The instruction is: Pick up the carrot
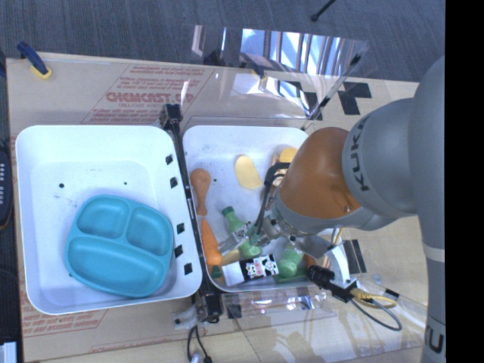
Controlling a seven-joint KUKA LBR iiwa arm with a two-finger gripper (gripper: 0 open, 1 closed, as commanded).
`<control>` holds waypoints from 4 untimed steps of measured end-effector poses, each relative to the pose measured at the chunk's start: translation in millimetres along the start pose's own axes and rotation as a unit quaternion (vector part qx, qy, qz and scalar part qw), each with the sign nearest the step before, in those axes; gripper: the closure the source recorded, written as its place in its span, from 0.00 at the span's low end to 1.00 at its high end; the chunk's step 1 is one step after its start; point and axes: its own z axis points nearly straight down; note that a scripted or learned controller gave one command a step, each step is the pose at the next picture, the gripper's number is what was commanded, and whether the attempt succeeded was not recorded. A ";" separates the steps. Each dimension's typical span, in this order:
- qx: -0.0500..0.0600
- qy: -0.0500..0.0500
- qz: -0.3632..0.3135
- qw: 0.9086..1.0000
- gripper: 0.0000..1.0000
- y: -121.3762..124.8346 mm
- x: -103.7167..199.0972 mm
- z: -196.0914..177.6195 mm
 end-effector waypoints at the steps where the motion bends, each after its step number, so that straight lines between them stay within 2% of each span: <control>1: 0.000 0.002 0.033 0.999 0.00 43.7 7.3 -75.1; 2: 0.005 0.004 0.051 0.999 0.00 99.4 -114.4 18.8; 3: -0.001 0.003 0.045 0.999 0.00 166.7 -71.7 -5.2; 4: -0.005 -0.002 0.003 1.000 0.00 152.9 -53.4 -182.8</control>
